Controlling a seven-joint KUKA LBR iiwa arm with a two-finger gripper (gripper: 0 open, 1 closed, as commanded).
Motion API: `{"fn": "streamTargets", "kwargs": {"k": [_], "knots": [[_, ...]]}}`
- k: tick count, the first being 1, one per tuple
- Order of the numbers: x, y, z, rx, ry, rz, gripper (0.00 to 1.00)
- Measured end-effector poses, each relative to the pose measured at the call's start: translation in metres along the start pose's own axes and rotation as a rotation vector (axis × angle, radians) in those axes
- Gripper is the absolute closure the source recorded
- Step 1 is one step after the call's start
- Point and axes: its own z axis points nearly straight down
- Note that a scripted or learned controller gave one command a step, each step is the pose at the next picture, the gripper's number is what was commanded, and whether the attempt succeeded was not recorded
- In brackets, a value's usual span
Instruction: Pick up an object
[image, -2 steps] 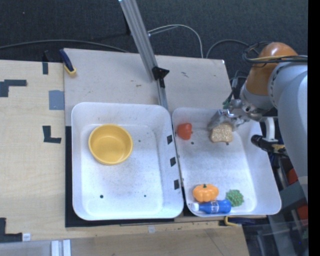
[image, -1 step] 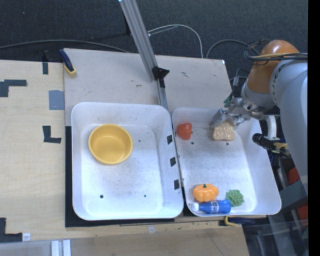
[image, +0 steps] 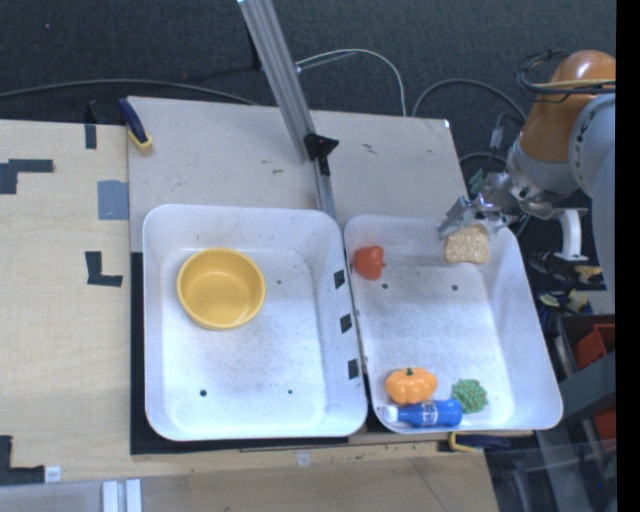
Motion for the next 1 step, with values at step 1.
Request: {"fn": "streamTargets", "kwargs": {"k": [1], "knots": [[0.0003, 0.0016, -0.0538, 0.0, 0.0, 0.0, 1.0]]}}
